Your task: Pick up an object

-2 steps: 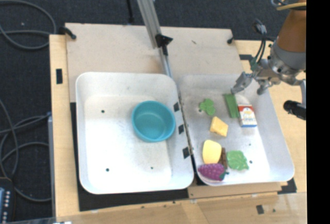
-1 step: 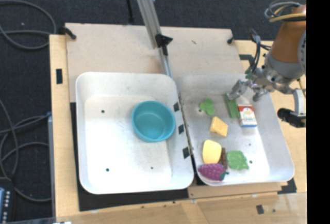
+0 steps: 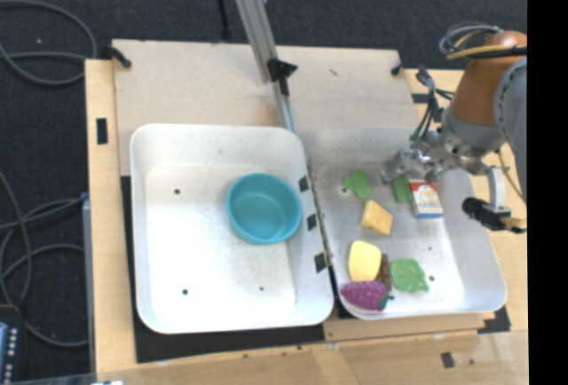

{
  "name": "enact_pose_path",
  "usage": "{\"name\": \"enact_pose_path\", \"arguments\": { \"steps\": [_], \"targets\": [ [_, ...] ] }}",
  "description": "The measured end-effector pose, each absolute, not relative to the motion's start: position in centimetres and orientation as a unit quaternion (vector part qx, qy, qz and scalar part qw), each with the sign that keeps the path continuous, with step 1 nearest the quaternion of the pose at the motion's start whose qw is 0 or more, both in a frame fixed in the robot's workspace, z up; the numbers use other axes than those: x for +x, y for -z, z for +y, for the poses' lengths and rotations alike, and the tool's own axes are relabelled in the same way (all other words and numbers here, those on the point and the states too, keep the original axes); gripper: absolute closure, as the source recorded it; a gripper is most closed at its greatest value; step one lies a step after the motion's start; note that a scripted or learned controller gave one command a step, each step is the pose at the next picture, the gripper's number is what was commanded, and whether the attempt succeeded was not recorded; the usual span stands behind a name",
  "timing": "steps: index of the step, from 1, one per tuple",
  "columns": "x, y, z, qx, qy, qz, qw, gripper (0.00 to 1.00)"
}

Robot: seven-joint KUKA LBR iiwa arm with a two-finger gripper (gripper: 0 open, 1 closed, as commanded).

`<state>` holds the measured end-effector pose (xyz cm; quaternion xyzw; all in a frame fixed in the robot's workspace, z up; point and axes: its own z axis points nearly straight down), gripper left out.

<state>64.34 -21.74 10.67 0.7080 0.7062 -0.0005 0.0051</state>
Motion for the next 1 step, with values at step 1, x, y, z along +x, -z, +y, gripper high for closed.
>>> {"name": "enact_pose_path", "arguments": {
  "steps": [1],
  "targets": [
    [64.53, -12.23, -21.81, 0.708, -0.0014, 0.706, 0.007, 1.0]
  ]
}}
